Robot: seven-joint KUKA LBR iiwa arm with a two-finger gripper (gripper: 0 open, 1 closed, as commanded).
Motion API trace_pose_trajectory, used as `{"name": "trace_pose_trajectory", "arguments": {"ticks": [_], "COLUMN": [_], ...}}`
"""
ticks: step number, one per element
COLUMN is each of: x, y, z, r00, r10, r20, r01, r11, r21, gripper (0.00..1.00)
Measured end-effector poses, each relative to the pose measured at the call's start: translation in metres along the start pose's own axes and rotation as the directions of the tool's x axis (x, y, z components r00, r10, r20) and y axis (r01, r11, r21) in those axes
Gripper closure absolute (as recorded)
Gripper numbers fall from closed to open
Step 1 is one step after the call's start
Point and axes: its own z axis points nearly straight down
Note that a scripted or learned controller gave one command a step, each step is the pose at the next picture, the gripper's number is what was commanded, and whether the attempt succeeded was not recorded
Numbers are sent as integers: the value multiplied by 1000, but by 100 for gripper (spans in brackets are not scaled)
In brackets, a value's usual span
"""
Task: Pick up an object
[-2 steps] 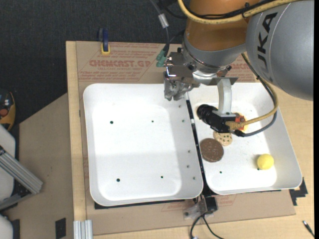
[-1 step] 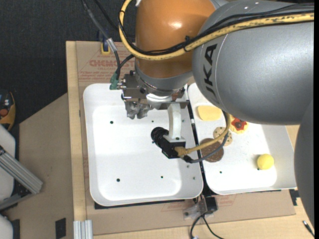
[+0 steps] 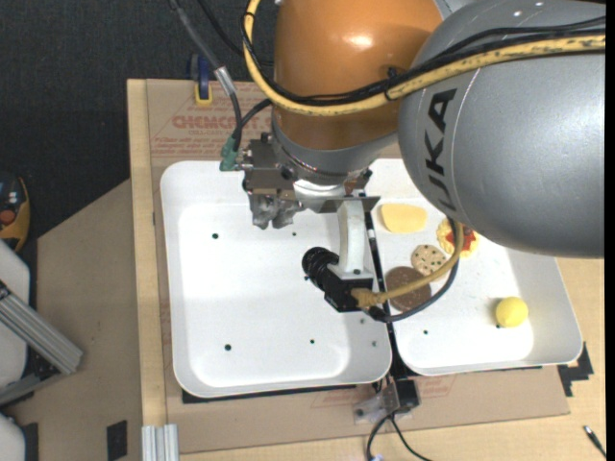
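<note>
Gripper (image 3: 274,211) over left bin (image 3: 250,339), open or closed impossible to tell, cookie (image 3: 427,256) and yellow ball (image 3: 510,311) in right bin (image 3: 461,349)

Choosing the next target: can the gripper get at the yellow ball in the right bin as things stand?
Probably yes. The yellow ball lies alone near the front of the right bin, nothing touching or covering it. The gripper sits over the left bin, so it must cross over.

In right bin (image 3: 480,361), cookie (image 3: 427,256) behind disc (image 3: 408,291), ball (image 3: 511,311) to their right
</note>
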Motion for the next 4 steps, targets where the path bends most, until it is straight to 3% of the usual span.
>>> {"name": "trace_pose_trajectory", "arguments": {"ticks": [1, 4], "x": [1, 3], "y": [-26, -24], "z": [-28, -57], "r00": [1000, 1000], "r10": [0, -3], "r20": [0, 0], "r01": [0, 3], "r11": [1000, 1000], "r21": [0, -3], "gripper": [100, 100]}}
